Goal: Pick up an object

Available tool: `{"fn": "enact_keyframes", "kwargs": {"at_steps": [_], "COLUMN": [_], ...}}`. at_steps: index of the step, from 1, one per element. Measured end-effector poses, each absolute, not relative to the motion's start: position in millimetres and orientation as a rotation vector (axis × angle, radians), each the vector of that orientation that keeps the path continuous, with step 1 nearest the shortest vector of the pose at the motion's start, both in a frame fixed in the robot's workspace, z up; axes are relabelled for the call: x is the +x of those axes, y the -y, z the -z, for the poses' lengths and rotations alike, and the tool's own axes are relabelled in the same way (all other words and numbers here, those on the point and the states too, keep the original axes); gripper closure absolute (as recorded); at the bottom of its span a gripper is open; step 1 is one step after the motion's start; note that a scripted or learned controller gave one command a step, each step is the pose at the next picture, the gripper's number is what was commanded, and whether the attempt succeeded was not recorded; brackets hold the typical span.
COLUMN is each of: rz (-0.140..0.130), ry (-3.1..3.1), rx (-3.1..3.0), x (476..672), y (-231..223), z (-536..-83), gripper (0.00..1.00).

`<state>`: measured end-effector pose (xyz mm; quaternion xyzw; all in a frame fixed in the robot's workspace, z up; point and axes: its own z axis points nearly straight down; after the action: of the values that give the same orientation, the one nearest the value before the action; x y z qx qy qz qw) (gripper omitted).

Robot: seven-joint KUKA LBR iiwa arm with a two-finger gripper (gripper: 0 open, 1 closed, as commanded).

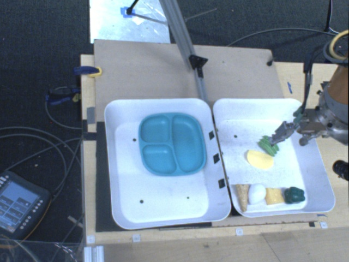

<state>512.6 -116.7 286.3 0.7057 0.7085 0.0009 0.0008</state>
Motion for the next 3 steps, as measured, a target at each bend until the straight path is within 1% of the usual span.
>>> {"fn": "enact_keyframes", "kwargs": {"at_steps": [1,2,3], "rz": [-0.004,0.003,0.004], "ry": [-2.223,-2.225,-2.225], "rx": [2.217,2.222,2.224], "x": [512.7,509.8,514.8], "y": [116.7,110.6,111.4], "z": [-286.5,-226.4,-165.1], "gripper": [0.0,0.0,0.0]}}
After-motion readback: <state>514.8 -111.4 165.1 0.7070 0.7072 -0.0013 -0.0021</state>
